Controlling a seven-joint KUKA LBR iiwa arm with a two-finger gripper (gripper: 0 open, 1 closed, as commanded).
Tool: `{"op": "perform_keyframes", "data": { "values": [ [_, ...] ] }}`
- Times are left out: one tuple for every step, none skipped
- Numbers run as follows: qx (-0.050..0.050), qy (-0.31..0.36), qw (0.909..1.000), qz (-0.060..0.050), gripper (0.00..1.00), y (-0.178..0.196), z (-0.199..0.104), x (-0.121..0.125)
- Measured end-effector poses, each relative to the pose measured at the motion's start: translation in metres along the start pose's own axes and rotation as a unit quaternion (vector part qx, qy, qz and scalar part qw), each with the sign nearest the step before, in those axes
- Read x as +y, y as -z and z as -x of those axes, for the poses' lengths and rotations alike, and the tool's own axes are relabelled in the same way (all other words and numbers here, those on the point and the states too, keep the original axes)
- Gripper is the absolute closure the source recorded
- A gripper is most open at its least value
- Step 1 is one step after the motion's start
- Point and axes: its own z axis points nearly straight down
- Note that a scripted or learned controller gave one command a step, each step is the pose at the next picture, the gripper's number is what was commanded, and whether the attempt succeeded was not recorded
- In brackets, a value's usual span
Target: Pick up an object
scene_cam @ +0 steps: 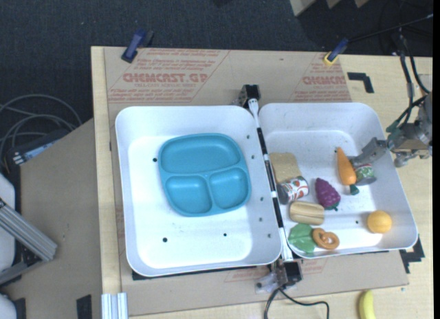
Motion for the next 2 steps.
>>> {"op": "perform_keyframes", "data": {
  "values": [
    [0.001,0.001,1.0,0.0,0.0,-0.139,0.015,0.084],
    [0.001,0.0,1.0,-0.001,0.0,-0.138,-0.008,0.04]
  ]
}}
